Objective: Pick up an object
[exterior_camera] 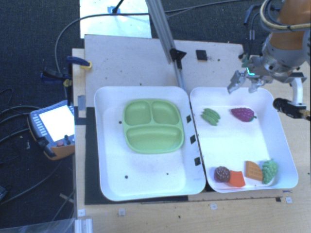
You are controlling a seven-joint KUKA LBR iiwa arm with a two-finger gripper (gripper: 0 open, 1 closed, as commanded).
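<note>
The small purple toy bunch of grapes (243, 114) lies in the right-hand shallow white plastic bin (279, 130), just below and slightly to the right of the two-finger metal gripper (245, 84), and looks the nearest candidate for a pick. The fingers stand apart and hold nothing, poised above the bin's far rim, probably so the arm can drop straight onto a chosen piece. A green toy pea pod (211, 116) rests below and left of the fingers. Well below them, at the bin's near edge, cluster a dark brown round toy (222, 174), a red-orange wedge (236, 179), an orange waffle-textured square (253, 170) and a pale green leafy toy (270, 170), packed close enough to make a clean grasp harder. Far left of the fingers, the other white bin (112, 174) carries a light green divided plastic plate (153, 125). Both bins sit on a pale speckled board (131, 57) over dark carpet (29, 28), with a handheld control pendant (52, 129) at the floor's left.
</note>
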